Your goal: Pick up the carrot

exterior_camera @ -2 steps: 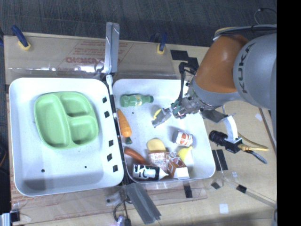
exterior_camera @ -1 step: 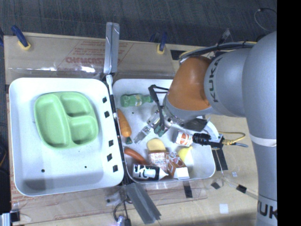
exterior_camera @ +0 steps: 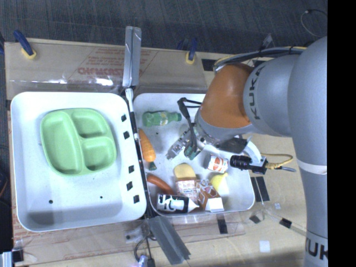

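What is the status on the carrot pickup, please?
Claw low in the right bin, nothing between its fingers. Carrot lying by the bin's left wall, apart from the claw. Green bottle just above it; sausage below.

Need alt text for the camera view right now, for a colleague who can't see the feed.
The gripper hangs over the right bin, just right of the carrot, which lies near the bin's left wall. Around it lie a green bottle, a sausage and small food packages. The left bin holds a green divided tray.

One fixed camera above the bench, slanted down on both white bins (exterior_camera: 22,149), arm (exterior_camera: 289,93) from right.
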